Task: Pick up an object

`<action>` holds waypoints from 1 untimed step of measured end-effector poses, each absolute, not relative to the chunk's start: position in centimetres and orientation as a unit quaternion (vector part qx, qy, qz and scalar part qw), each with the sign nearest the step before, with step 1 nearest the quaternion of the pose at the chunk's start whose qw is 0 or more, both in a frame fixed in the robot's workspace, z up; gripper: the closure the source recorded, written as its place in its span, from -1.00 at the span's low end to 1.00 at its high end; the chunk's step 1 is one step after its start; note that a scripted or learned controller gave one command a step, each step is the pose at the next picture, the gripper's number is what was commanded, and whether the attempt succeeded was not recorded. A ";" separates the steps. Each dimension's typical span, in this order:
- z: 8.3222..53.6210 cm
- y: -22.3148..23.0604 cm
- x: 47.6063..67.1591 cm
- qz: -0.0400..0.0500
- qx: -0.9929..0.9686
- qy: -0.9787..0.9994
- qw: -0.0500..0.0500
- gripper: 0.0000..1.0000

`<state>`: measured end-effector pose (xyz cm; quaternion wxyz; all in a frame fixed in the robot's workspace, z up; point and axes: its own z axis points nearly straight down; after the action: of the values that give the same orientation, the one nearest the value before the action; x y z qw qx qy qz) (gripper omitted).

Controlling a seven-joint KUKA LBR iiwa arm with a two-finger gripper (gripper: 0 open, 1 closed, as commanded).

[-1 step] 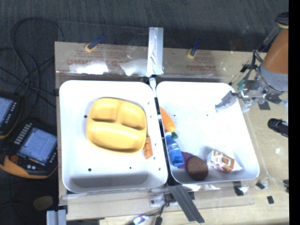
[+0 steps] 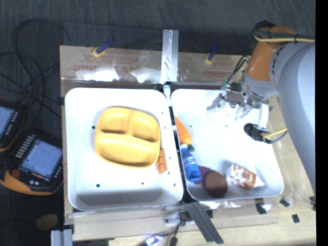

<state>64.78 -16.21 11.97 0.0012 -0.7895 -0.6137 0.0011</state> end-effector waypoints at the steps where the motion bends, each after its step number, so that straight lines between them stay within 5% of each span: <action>1: 10.5 -12.6 66.8 0.001 -0.821 -0.571 0.001 -1.00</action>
<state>66.80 -12.64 10.50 0.0008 -0.8208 -0.5712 0.0014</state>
